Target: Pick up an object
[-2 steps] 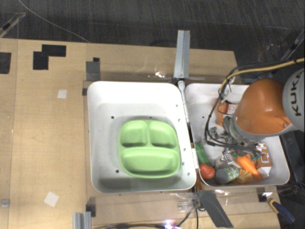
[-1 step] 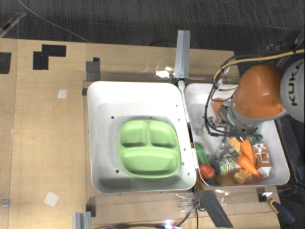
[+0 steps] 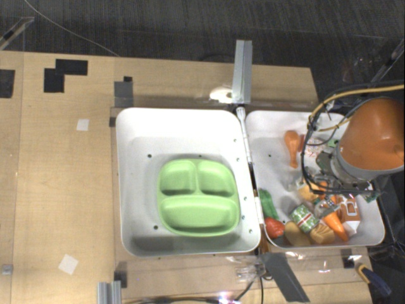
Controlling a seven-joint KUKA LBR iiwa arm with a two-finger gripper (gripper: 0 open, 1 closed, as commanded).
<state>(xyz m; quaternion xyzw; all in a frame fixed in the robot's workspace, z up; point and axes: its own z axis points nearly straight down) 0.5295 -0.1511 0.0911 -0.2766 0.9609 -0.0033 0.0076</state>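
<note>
- Objects for picking: heap of small toy foods at the near end of the right bin (image 3: pixel 378 233), directly below and just outward from the gripper (image 3: pixel 329 192).
- Small can with green and red label (image 3: pixel 303 217), tilted, just nearer the camera than the gripper.
- Orange carrot-like piece (image 3: pixel 336 225), beside the can, close under the wrist.
- Tan pieces (image 3: pixel 314 234) at the front of the heap, touching the can.
- Red round piece (image 3: pixel 274 227) and green elongated piece (image 3: pixel 268 203), left of the gripper, against the bin's left wall.
- Orange piece (image 3: pixel 291 145), apart from the heap, farther from the camera than the gripper.
- Gripper: low over the heap, masked by wrist and cables; opening of jaws cannot be told; nothing seen between the fingers.
- Arm (image 3: pixel 374 137): orange band above grey wrist, black and yellow cables looped alongside, over the right bin's right half.
- Left bin (image 3: pixel 130 176): well left of the gripper, touching the right bin along the shared edge.
- Green divided tray (image 3: pixel 199 197): three compartments, flat in the middle of the left bin.
- Bench (image 3: pixel 57 189): light wood under both bins.
</note>
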